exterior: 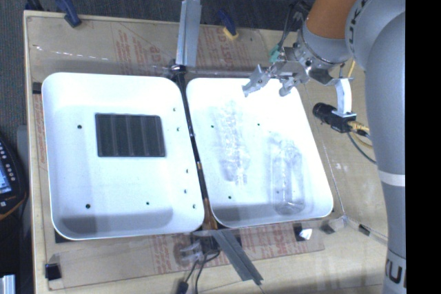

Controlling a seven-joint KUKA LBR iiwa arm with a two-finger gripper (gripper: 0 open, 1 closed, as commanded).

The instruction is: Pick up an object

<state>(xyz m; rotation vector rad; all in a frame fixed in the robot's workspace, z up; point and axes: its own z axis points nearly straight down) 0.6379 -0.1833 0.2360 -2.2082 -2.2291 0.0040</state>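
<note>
From above, the claw (pixel 268 85) hangs spread and grasping nothing over the far rim of the right bin (pixel 313 169), which holds two clear plastic bottles (pixel 233 142) (pixel 286 174), while the left bin (pixel 65 210) holds a dark ribbed block (pixel 129 135).

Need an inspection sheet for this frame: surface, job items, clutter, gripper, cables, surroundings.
Surface: wooden bench bearing two shallow white bins, left bin and right bin.
Job's things: two clear plastic bottles lying in the right bin, one near its middle, one toward its near right corner; dark ribbed rectangular block in the left bin.
Clutter: nothing seen.
Gripper: two-finger gripper over the right bin's far edge, fingers apart, nothing between them.
Cables: wires beside the arm.
Surroundings: blue clamps on the bench's far edge; dark floor.
</note>
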